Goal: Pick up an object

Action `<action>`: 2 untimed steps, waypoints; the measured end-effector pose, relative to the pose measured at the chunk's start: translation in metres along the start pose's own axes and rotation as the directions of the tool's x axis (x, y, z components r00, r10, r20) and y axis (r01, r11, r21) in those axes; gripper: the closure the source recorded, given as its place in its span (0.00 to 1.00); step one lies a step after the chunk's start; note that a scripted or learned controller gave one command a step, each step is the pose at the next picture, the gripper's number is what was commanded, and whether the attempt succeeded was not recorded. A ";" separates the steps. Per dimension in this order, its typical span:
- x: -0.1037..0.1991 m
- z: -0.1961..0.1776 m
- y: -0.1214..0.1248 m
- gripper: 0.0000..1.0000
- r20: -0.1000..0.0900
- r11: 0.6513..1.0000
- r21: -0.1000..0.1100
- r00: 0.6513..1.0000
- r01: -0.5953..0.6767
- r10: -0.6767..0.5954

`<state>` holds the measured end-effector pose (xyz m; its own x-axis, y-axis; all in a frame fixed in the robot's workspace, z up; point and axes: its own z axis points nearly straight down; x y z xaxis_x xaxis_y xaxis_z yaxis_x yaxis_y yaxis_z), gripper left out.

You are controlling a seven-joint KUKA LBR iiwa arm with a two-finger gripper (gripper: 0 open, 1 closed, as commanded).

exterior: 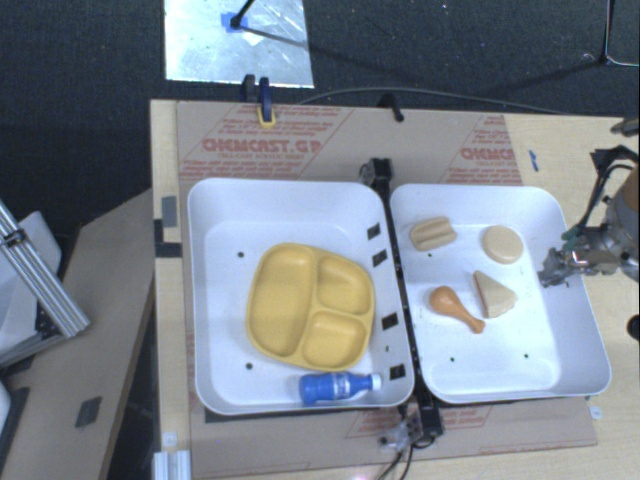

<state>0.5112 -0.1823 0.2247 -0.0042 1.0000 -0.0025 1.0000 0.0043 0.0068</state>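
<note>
Camera view: the gripper [556,268] sits at the right bin's [575,368] right rim, and I cannot tell its state. Inside lie a bread roll [433,233], a round bun [502,244], a wedge [494,294] and a drumstick [456,309]. Starting this close to the rim, a descent could clip the bin wall.

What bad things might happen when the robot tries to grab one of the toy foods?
1. The drumstick and the wedge lie very close together, so reaching for one may nudge the other.
2. The end effector sits at the right bin's rim, so it might bump the wall going in.
3. The round piece looks smooth and flat and may slip.
</note>
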 end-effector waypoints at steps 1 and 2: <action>-0.003 -0.064 0.001 1.00 0.001 1.000 -0.002 1.000 0.000 0.000; 0.048 -0.050 0.002 1.00 -0.003 1.000 0.005 1.000 0.004 -0.004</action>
<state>0.5126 -0.1346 0.2751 -0.0085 1.0000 0.0005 1.0000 0.0085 0.0021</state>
